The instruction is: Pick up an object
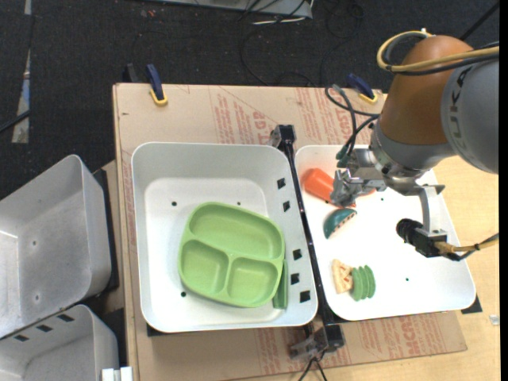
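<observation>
In the right bin [429,296] an orange block [318,182] lies at the far left corner. Just below it is a teal and orange wedge-shaped piece [340,221]. Nearer the front sit a pizza-slice toy [342,276] and a green ridged piece [363,282], side by side. My gripper [344,191] hangs low over the bin, between the orange block and the teal wedge. Nothing shows between its fingers.
The left bin [151,165] holds a green divided plate [232,254]. Two more white tubs [44,236] stand off the bench at the left. Clamps [157,88] hold the cardboard base at its far edge.
</observation>
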Motion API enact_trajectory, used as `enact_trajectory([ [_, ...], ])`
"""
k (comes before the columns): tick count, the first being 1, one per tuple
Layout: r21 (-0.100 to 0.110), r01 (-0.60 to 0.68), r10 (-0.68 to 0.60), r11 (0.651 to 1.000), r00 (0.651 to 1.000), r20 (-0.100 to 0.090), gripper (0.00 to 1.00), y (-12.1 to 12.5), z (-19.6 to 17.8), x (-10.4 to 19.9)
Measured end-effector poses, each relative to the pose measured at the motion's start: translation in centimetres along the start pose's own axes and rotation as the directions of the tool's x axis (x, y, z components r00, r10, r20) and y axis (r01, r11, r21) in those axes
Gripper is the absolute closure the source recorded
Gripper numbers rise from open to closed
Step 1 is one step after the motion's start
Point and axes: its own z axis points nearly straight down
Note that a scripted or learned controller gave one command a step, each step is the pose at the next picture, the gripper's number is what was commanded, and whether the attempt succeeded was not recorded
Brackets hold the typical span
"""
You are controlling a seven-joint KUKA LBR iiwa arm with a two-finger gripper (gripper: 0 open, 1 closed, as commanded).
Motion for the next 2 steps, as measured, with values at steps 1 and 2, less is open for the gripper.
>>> enact_trajectory([
  [1,0.0,-0.001,0.001,1.0,1.0,0.0,1.0,0.2,1.1,5.8],
  [2,-0.004,-0.001,0.001,1.0,1.0,0.001,1.0,0.6,0.1,10.7],
])
